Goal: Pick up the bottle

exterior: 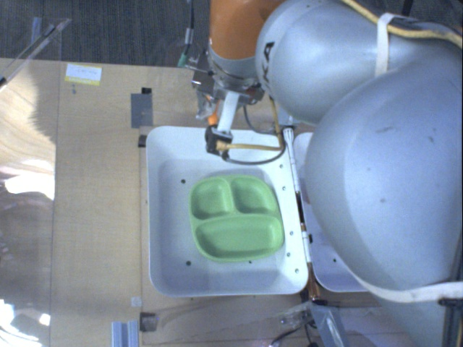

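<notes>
Landmark: green plate [235,219], with three compartments, two small ones on its far side and one long one on its near side; it lies flat and a little askew.
Left bin [155,215]: white, shallow, roughly square; the green plate rests on its floor near the middle, apart from every wall.
Right bin [325,273]: white, to the right of the green plate, just beside the left bin; its left edge and near corner show, and the rest lies under the arm.
Arm [362,157]: grey and bulky, reaching in from the right of the green plate and passing over the right bin.
Orange band [235,13]: on the arm above the wrist, beyond the green plate.
Hand [217,103]: beyond the green plate, over the far rim of the left bin, pointing down, apart from the plate.
Hand state: cannot tell whether spread or pressed together; the wrist hides it from this angle.
Bottle: cannot tell where it lies; the arm covers most of the right bin.
Bench [87,194]: pale wood, bearing both bins, with a broad stretch to the left of the green plate.
Yellow label [83,73]: flat on the bench, far off to the left and beyond the green plate.
Grey block [141,108]: on the bench, beyond and left of the green plate, just outside the left bin's far left corner.
</notes>
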Robot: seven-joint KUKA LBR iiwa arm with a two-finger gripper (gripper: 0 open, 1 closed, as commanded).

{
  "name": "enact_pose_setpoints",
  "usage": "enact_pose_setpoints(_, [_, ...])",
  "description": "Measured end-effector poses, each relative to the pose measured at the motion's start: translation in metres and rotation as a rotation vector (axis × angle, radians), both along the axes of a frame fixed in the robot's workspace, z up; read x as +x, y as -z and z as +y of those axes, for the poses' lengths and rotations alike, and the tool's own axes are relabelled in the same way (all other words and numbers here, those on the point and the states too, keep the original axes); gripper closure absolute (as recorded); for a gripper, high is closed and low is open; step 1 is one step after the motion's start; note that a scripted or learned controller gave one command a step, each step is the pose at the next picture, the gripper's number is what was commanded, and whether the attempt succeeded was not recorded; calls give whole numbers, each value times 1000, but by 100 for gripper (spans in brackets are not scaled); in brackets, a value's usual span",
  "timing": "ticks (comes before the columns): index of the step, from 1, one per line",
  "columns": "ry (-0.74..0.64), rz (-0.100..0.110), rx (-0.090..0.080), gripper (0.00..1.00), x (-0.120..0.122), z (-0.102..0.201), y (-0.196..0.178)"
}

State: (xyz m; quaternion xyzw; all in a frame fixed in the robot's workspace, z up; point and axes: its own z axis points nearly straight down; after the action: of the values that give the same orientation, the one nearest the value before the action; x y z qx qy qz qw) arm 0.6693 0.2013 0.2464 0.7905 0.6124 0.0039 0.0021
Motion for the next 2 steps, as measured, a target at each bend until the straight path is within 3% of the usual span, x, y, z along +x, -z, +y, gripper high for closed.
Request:
enact_pose_setpoints(1, [-19,1,-1,100,0,8,-12])
enact_pose_setpoints(2, [-32,6,-1,100,-1,34,23])
